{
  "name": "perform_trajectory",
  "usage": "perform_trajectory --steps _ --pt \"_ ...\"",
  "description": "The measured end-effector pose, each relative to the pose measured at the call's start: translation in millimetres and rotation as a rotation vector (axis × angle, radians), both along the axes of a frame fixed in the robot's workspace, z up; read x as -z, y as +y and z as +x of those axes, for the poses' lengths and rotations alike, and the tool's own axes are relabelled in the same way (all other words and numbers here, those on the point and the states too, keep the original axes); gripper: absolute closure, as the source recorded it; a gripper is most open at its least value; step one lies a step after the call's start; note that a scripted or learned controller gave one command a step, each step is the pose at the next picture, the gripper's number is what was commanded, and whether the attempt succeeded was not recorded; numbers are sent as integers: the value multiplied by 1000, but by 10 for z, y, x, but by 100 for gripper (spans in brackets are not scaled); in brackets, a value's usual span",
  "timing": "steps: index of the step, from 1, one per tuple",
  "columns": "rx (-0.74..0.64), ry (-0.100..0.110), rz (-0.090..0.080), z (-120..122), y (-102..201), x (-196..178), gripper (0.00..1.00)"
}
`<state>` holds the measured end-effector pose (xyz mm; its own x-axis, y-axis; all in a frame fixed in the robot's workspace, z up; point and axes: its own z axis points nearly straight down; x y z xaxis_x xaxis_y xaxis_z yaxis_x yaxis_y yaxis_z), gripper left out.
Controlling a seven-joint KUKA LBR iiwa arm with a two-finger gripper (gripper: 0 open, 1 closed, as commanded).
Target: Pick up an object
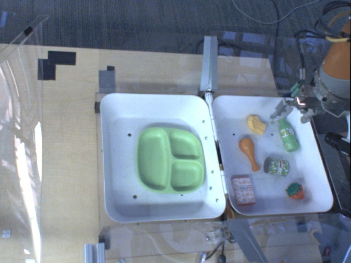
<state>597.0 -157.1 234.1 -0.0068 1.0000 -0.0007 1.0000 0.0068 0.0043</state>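
Observation:
The right bin holds several small objects: a yellow corn-like piece, an orange drumstick, a green bottle, a grey-green can, a pink box and a red strawberry-like toy. My gripper hangs over the bin's far right part, just beyond the cap end of the green bottle. Its fingers are spread open, and nothing sits between them. The corn-like piece lies a little to the gripper's left.
The left bin holds a light green divided plate. A metal divider post stands between the bins at the back. A clear plastic screen runs along the bench's left side. Cables trail behind the right bin.

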Motion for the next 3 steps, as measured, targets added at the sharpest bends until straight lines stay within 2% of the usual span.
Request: perform_trajectory --steps 1,2,3 --pt "40 -20 -7 443 -334 1318 0" --pt "-117 -6 -2 -286 -91 1452 0" --pt "-139 -7 -4 -619 -380 1448 0"
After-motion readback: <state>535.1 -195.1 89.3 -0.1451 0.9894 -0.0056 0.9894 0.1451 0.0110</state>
